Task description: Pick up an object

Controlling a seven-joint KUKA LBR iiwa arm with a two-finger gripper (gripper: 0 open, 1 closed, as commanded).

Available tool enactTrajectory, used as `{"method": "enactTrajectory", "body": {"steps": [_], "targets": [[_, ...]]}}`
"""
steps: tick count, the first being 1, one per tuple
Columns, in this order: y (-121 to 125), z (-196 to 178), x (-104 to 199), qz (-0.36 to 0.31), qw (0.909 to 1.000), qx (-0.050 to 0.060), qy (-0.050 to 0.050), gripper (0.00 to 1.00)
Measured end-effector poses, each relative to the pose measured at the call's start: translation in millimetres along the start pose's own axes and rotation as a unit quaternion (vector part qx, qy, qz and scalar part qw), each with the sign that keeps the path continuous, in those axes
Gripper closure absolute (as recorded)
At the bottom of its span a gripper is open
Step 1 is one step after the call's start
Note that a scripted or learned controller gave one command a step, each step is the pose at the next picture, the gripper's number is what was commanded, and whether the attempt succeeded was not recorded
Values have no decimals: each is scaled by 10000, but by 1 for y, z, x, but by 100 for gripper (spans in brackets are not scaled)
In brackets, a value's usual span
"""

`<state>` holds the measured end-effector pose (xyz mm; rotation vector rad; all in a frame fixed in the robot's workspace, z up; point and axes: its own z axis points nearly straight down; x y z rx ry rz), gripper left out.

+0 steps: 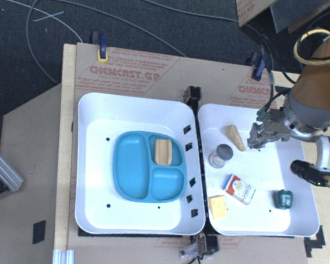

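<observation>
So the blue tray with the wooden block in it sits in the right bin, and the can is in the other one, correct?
Not quite. The camera view shows the blue tray, with the wooden block in it, in the left bin. The can is in the other one, the right bin.

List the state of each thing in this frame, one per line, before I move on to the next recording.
Gripper: over the right bin, beside the tan piece; fingers unclear.
Tan piece: lying in the right bin, ungrasped.
Small can: on its side.
Red and white carton: lying flat.
Yellow block: flat, near the front wall.
Green object: resting apart.
Blue divided plate: in the left bin.
Wooden block: in the plate's upper right compartment.
</observation>
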<state>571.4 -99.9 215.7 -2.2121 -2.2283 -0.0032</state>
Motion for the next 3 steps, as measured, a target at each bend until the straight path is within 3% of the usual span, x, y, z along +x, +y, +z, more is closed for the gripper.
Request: {"method": "enactTrajectory", "body": {"steps": [1,3], "targets": [[1,0,59,3,10000,9,4,100],[26,8,158,5,10000,-4,-1,100]]}}
